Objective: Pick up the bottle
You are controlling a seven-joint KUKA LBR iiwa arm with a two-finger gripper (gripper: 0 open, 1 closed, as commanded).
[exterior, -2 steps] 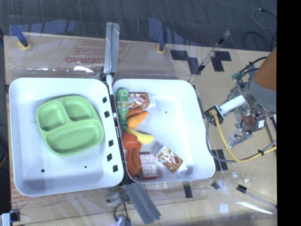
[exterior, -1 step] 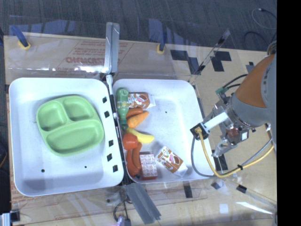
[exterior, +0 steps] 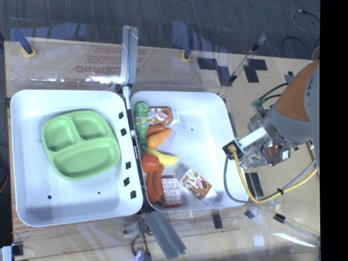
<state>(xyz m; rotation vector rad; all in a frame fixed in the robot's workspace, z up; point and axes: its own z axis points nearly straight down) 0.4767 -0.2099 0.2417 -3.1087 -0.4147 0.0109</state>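
A green divided plate point(exterior: 81, 144) is lying in the left bin point(exterior: 22, 162), the green bottle point(exterior: 141, 117) is sitting along the right bin's point(exterior: 209, 118) left wall among toy food and packets, and my hand point(exterior: 255, 155) is hovering beyond that bin's right rim, grip unreadable.

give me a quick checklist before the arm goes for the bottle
1. Bottle located: ok, the green bottle lies at the right bin's left wall.
2. Free room around the bottle: not ok, an orange carrot and a snack packet lie against it.
3. Claw over the bottle: not ok, the claw sits beyond the bin's right rim.
4. Claw free of cargo: cannot tell.
5. Path across the bin: ok, the white floor between is bare.
6. Green plate out of the way: ok, in the left bin.
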